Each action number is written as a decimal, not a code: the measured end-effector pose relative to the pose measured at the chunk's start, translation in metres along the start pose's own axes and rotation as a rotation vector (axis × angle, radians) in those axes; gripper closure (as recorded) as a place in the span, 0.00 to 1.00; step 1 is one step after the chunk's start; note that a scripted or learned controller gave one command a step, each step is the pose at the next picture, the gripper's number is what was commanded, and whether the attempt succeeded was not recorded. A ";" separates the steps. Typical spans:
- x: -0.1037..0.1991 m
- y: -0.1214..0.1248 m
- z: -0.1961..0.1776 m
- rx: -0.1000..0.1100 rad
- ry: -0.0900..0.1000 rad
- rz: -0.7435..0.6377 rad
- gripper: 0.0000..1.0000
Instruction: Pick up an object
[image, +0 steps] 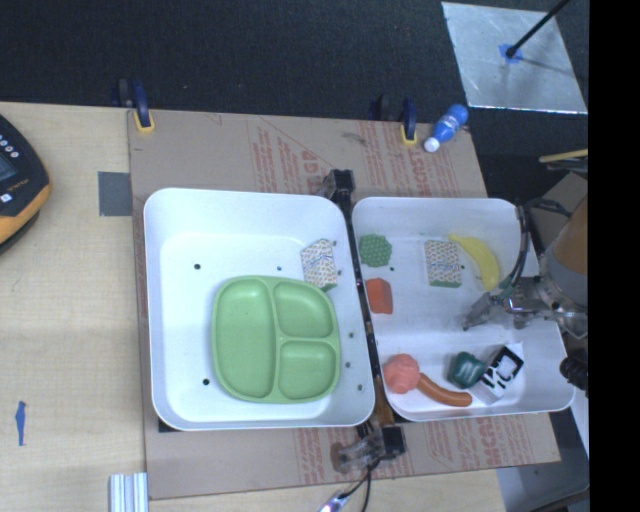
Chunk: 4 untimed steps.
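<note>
Your end effector (478, 315) low in the right bin (400, 215), fingers spread, grasping nothing, just below the banana (479, 259), green plate (276, 338) left.

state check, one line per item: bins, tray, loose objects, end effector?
green tray: flat, upright, in left bin
patterned packet: left bin, by tray's far corner
banana: lying in right bin
second patterned packet: beside banana
green disc: lying flat
orange block: lying flat
pink ball: touching orange sausage
end effector: above right bin, nothing visibly held
</note>
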<state>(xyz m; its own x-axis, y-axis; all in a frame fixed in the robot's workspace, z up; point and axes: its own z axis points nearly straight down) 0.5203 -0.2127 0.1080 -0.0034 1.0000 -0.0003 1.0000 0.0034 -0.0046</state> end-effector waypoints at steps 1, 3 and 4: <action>0.040 0.088 -0.024 -0.003 0.001 -0.002 0.00; 0.041 0.112 0.016 -0.001 0.000 0.000 0.00; 0.040 0.113 0.005 0.001 0.000 -0.003 1.00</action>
<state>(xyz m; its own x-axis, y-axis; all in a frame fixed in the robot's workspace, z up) 0.6328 -0.1721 0.1024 -0.0068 1.0000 -0.0007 1.0000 0.0068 -0.0055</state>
